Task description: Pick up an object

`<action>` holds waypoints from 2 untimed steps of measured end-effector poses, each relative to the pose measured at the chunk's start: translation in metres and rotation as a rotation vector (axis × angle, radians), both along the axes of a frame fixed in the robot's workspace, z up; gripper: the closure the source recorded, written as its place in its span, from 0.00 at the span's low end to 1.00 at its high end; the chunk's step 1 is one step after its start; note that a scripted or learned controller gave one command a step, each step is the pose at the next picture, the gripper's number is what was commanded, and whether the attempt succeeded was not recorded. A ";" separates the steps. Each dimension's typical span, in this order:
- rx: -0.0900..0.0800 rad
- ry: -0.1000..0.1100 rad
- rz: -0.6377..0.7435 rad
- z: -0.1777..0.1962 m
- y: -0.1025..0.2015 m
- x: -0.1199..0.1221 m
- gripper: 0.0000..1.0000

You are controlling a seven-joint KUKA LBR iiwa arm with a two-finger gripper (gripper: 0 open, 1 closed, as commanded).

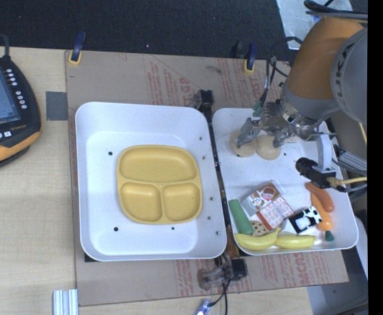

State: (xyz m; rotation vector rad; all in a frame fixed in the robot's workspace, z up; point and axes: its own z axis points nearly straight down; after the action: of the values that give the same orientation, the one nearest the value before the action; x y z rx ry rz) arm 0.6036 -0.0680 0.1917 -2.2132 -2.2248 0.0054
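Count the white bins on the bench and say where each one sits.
2. The left bin holds a yellow divided plate. The right bin lies beside it, holding the small objects, with the gripper over its far end.

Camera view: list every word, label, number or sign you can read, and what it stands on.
None can be read.
Cardboard sheet: faint red print, too blurred.
Snack packet: picture and print, too small.
Handheld pendant: lit screen and buttons, illegible.
Black-and-white toy: no legible marks.

Two glossy white plastic bins sit on a matt wooden tabletop; the yellow tray looks smooth plastic.
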 end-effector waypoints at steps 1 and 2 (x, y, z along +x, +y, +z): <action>-0.003 -0.012 -0.001 -0.095 -0.040 0.056 0.00; -0.005 -0.012 -0.002 -0.094 -0.038 0.056 0.00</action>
State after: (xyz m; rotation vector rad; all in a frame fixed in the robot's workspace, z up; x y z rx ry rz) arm 0.6591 -0.1057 0.0973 -2.2233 -2.2313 -0.0025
